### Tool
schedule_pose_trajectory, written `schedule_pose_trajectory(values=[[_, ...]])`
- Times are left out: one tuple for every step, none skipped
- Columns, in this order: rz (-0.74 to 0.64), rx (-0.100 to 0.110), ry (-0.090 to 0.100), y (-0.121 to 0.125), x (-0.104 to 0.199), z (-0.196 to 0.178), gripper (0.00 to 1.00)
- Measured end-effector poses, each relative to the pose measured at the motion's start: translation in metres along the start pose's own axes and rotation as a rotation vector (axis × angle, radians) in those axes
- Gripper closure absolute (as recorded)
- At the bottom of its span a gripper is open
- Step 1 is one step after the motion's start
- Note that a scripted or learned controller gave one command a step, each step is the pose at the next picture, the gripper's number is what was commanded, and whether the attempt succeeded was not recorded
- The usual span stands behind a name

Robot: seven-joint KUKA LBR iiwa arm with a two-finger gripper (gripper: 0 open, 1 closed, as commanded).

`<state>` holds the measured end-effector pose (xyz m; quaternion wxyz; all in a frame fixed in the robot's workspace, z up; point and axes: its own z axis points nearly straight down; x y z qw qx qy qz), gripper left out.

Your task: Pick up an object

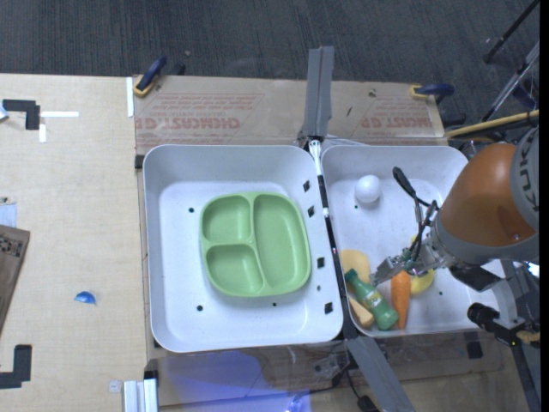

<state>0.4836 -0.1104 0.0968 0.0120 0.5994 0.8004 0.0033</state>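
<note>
The claw (403, 263) is low in the right bin (386, 157), right above the carrot (401, 295). The carrot's long axis runs toward the near rim. Can't tell its grip from here.

**Hidden near the pincer**

Pincer (410, 260) tips too small and cluttered to read. Yellow object (420, 281) just right of it mostly covered by carrot (401, 294). Arm (502, 200) above-right cut by frame edge.

Dark carpet-like floor (214, 20), pale wooden bench (69, 230), cardboard sheet (223, 114)
</note>
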Motion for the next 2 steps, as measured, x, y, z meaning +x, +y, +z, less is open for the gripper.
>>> schedule_pose_trajectory(values=[[0.003,0.008,0.007,-0.001,0.001,-0.007,1.0],[0.305,0.025,0.011,0.06,0.005,-0.093,1.0]])
